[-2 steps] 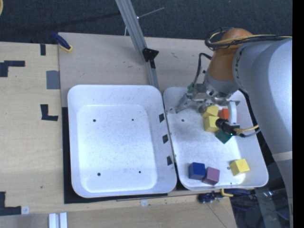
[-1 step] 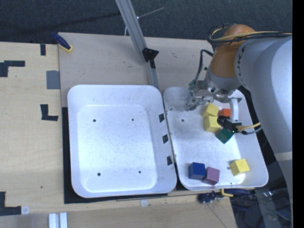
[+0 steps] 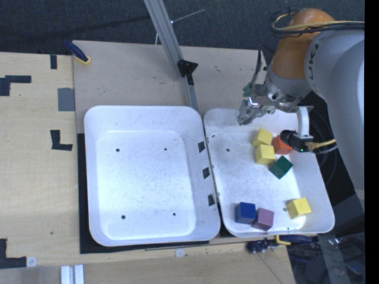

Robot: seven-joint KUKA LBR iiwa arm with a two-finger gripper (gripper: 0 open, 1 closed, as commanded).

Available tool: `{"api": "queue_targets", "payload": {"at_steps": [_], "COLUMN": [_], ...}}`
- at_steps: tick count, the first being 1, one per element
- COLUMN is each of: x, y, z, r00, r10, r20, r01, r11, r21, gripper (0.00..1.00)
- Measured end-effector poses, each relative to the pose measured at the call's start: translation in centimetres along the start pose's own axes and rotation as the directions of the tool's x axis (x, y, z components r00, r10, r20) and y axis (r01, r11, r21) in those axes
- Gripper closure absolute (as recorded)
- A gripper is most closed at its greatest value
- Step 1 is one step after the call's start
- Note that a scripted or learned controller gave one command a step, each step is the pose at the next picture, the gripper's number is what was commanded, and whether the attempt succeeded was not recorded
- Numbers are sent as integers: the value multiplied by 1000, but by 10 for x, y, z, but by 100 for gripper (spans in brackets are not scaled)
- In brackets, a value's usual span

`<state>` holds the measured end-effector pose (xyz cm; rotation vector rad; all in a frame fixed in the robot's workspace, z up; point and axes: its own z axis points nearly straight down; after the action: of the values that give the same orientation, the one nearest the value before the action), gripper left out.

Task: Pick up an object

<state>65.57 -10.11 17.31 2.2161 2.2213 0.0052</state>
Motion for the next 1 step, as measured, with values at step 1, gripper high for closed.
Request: {"api": "queue_targets", "payload": {"at_steps": [1], "x": [-3], "y": [-2], "z": [-44], "r00": [1000], "r10": [1], "r20": [0], "r01": [-1], "r11": [1000], "r21": [2], "gripper": [100]}}
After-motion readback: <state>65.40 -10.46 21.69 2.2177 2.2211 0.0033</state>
